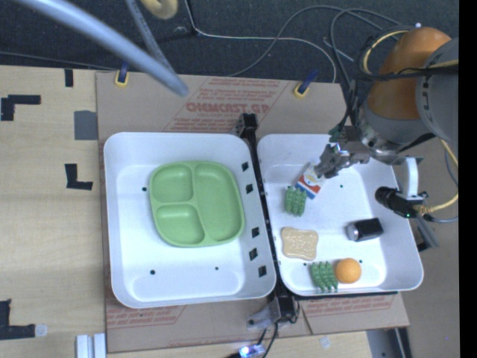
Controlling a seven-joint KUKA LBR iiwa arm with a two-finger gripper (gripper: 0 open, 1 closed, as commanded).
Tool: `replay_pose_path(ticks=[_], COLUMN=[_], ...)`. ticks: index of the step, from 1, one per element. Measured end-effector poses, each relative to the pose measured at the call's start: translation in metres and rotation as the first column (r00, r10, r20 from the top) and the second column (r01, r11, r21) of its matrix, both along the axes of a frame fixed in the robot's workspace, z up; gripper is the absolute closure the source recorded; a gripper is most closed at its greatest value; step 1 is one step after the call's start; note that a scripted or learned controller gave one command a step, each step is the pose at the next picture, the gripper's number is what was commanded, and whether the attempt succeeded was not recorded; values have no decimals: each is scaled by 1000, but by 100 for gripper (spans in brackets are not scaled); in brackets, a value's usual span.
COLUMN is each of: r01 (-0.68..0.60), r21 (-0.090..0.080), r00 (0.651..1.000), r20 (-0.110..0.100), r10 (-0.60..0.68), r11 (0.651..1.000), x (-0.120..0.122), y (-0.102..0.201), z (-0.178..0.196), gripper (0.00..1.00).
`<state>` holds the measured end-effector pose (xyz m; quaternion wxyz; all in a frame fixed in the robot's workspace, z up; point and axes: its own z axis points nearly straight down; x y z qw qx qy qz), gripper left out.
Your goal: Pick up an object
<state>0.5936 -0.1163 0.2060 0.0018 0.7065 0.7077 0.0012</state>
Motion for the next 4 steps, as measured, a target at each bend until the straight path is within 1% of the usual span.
replay_pose_path(ticks=[1, 2, 3, 4], r01=[0, -2, -2, -4], r21=[0, 1, 1, 2], r00=[1000, 1000, 1000, 1000], r20=[-2, -7, -7, -7], r10=[0, 2, 2, 4], r11=[1000, 1000, 1000, 1000], x=[4, -8, -21, -39], y=[3, 49, 98, 149], z=[43, 28, 15, 25], gripper=[100, 100, 100, 100])
